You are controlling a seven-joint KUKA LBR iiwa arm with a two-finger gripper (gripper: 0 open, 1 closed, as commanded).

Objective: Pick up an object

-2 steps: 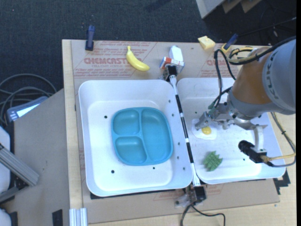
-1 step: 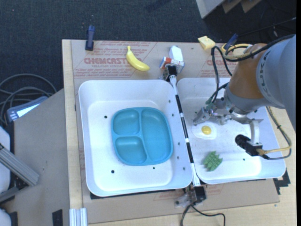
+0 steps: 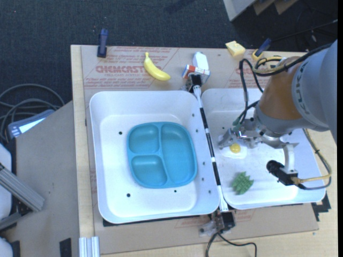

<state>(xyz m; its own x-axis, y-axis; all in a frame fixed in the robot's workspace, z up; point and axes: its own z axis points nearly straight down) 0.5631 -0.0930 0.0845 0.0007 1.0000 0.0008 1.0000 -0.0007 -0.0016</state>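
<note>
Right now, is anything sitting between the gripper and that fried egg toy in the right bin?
Nothing visible does. The gripper hangs right above the fried egg toy in the right bin, with no object between them. The green leafy toy lies nearer the bin's front edge, off that path.

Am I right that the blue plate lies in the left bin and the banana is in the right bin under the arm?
Not quite. The banana lies outside both bins, on the bench above the left bin, as the camera view shows. The blue plate is indeed in the left bin. What lies in the right bin under the arm is a small green thing and a small yellow-and-white one.
</note>
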